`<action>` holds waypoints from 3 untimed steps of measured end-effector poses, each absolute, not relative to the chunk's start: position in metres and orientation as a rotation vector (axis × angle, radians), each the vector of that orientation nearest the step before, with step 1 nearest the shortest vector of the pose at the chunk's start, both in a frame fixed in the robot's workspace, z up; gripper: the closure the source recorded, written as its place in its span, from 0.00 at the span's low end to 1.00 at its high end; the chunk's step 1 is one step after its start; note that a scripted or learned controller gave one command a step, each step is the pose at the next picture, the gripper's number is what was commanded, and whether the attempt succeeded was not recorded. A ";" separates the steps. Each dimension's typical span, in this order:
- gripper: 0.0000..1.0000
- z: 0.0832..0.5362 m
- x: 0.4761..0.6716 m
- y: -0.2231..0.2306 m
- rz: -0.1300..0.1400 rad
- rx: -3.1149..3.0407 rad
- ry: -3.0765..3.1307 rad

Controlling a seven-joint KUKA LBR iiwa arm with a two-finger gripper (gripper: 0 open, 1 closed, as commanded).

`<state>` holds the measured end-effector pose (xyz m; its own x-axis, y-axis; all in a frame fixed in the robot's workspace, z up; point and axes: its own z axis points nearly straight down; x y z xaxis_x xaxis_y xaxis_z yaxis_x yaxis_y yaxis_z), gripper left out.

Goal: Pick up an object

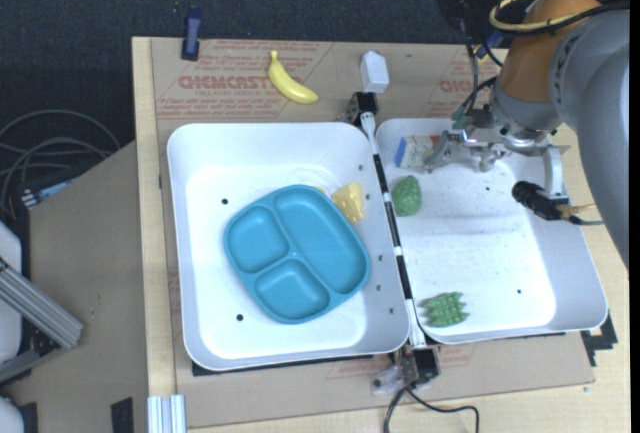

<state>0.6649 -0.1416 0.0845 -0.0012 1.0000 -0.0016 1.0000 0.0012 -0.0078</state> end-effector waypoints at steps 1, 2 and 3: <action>0.00 0.085 0.604 -0.094 0.000 -2.224 -2.221; 0.00 0.085 0.665 -0.132 0.008 -2.216 -2.218; 0.00 0.091 0.627 -0.094 0.001 -2.218 -2.222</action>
<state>0.6268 -0.0939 0.0907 -0.0015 1.0000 0.0011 1.0000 0.0015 -0.0019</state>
